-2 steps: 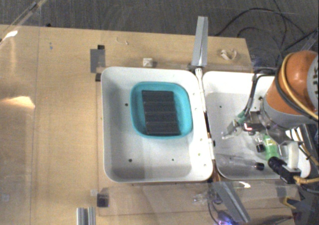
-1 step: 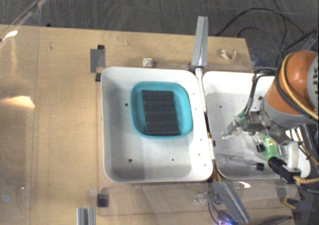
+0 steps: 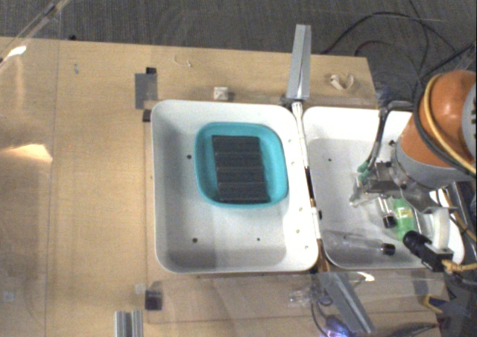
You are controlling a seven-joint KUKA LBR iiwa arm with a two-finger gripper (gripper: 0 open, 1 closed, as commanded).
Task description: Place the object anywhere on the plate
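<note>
A teal, rounded-square plate (image 3: pixel 203 171) lies in the left bin, toward its back. A dark ribbed rectangular block (image 3: pixel 240 169) rests flat on the plate's middle. My gripper (image 3: pixel 371 190) hangs low over the right bin, near its centre. A small bright green object (image 3: pixel 403 217) lies just right of and below the gripper, partly hidden by the wrist. From this view I cannot make out whether the green object is between the fingers or resting on the bin floor.
The two white bins (image 3: pixel 171 201) sit side by side with a raised wall (image 3: pixel 307 179) between them. A thin clear stick with a dark tip (image 3: pixel 369 243) lies near the right bin's front edge. The grey and orange arm (image 3: pixel 447 127) covers the right bin's right side.
</note>
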